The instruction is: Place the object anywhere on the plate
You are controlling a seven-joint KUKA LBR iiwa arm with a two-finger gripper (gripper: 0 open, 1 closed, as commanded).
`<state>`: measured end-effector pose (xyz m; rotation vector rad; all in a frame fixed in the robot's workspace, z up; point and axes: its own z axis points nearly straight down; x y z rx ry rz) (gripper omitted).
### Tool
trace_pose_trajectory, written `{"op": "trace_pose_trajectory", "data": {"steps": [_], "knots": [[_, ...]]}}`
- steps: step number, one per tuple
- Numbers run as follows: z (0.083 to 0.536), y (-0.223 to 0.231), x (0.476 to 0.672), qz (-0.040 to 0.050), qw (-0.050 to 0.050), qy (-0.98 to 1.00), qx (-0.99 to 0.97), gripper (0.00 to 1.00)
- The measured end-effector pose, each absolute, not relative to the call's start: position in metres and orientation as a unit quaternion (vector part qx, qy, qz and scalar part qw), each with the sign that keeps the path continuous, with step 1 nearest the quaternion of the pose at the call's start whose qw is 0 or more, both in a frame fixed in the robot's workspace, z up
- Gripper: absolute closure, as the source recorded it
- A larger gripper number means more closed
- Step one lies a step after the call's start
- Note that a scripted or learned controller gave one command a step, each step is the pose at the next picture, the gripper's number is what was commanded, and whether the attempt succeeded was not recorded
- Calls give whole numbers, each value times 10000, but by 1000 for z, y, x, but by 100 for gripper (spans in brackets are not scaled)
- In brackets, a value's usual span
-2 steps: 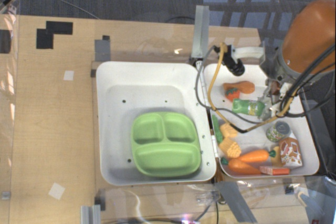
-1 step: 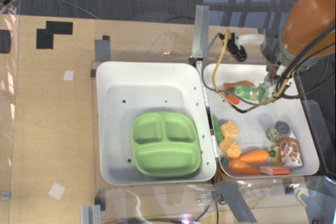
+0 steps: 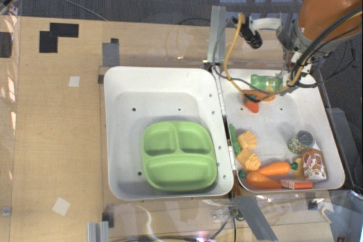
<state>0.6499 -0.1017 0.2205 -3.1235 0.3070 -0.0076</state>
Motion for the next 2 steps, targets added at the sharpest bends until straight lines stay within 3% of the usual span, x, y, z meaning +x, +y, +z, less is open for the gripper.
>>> {"op": "trace_pose_trajectory", "data": {"steps": [1, 2], "knots": [[212, 5, 567, -4, 32, 987, -9951, 100], [224, -33, 507, -8, 8, 1013, -9949, 100]]}}
